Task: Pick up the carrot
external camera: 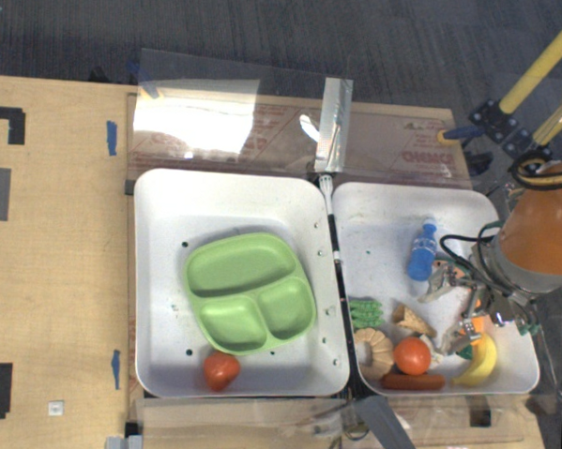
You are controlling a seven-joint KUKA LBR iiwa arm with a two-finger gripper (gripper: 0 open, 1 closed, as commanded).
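My gripper [457,308] is low in the right bin [375,214], reaching in from the right under the arm's orange band [541,237]. A small orange piece [478,323], possibly the carrot, peeks out right beside the gripper, just above the banana [479,362]. Most of it is hidden by the gripper's metal parts, and I cannot tell whether it is being held.
The right bin also holds a blue bottle [422,252], a green item [366,313], a tan toy [376,349], an orange-red ball [412,356] and a dark red sausage [414,383]. A green divided plate [249,290] and a red tomato [221,369] lie in the left bin [157,259].
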